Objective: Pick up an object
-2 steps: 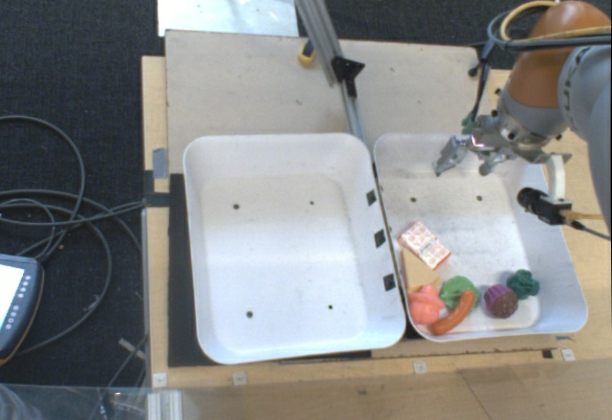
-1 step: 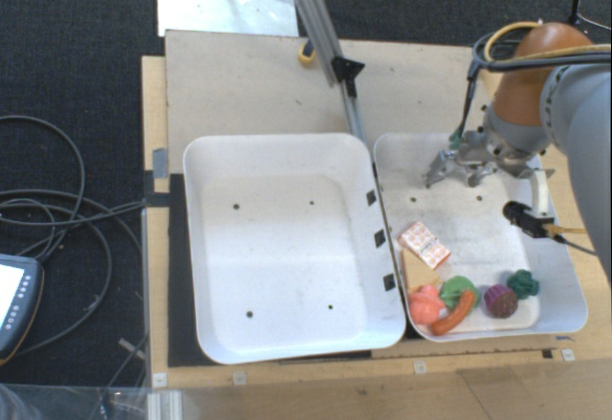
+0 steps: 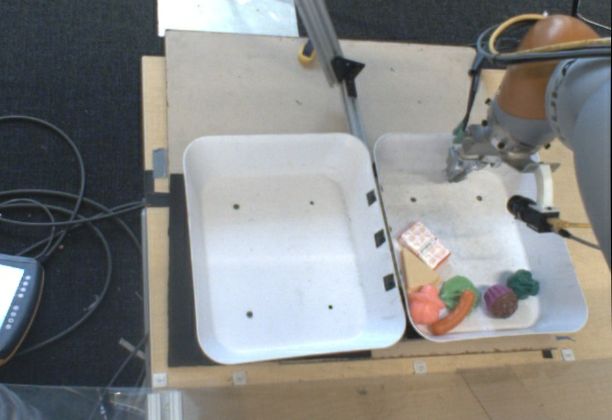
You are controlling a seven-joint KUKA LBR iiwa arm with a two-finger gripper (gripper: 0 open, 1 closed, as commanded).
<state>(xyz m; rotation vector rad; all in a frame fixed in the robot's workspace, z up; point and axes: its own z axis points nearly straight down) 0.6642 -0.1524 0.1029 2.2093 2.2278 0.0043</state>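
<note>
The pincer (image 3: 466, 163) hung low over the right bin (image 3: 564, 260), up by its far edge, and whether it was open or shut could not be told. Well apart, along the bin's near edge, sat the toys: a pink checkered block (image 3: 424, 244), an orange piece (image 3: 426, 301), a carrot (image 3: 454, 313), a purple ball (image 3: 500, 300), a green clump (image 3: 523, 283).

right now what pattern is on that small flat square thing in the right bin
A pink-and-white check, on the flat square packet in the camera view.
</note>
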